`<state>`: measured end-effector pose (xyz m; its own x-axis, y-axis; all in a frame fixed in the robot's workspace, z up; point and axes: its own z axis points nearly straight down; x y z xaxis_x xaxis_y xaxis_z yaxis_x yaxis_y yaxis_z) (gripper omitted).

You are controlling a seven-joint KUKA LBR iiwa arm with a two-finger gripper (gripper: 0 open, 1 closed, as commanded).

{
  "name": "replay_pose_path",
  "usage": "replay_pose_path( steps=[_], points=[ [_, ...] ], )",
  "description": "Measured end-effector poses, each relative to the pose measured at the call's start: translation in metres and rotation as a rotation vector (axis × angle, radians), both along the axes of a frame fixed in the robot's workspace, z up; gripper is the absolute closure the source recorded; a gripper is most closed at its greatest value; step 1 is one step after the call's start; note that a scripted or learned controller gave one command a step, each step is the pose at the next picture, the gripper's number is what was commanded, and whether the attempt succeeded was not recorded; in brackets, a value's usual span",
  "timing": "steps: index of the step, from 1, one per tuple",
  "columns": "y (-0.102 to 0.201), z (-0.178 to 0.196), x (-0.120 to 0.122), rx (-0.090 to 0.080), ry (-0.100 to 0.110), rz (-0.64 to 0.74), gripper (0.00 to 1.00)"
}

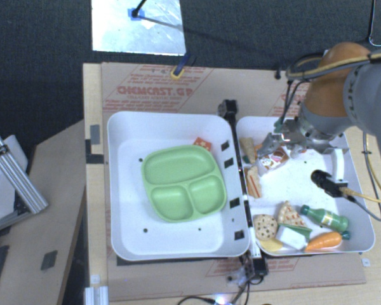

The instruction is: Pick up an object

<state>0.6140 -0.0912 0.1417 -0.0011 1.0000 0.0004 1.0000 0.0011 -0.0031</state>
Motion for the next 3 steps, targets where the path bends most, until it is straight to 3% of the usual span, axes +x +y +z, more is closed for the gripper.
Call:
replay_pose_path(
  steps=[1,2,3],
  points=[
    [-0.002,-0.028,0.006,-0.005,-0.021,-0.001,0.0],
    [0.0,-0.017,0.009,-0.004,-0.03,0.002,1.0],
    [-0.003,0.037,0.0,-0.001,-0.008,0.0,1.0]
  ],
)
